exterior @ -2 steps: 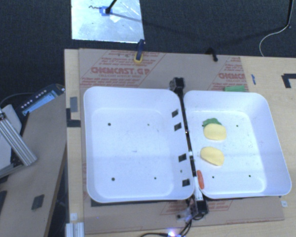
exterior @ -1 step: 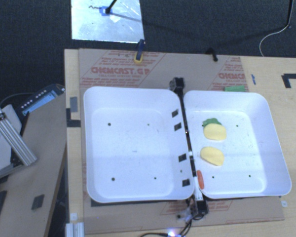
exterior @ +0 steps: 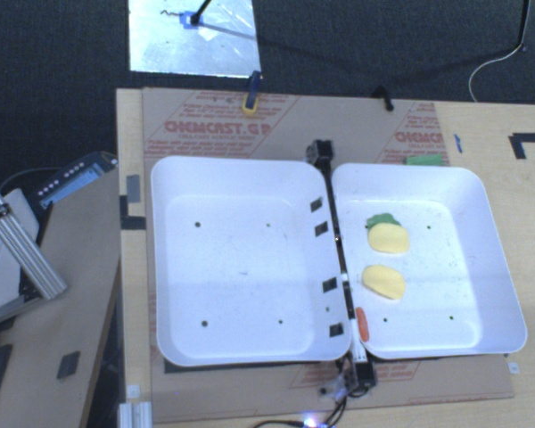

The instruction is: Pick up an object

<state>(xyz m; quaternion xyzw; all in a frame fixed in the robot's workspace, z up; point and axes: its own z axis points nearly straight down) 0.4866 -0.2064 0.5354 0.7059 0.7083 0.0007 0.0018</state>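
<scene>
Two white bins sit side by side at mid-frame. The right bin (exterior: 481, 239) holds two yellow pieces: the upper piece (exterior: 388, 238) lies on a green item (exterior: 381, 220), and the lower piece (exterior: 383, 282) sits just below it, apart. An orange item (exterior: 362, 324) lies near the bin's left wall. The left bin (exterior: 174, 239) is at centre-left.

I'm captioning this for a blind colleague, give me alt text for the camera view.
Two shallow white bins sit side by side on a bench; the right bin holds two yellow objects, one atop something green, and a small orange piece. The left bin is beside it.
</scene>
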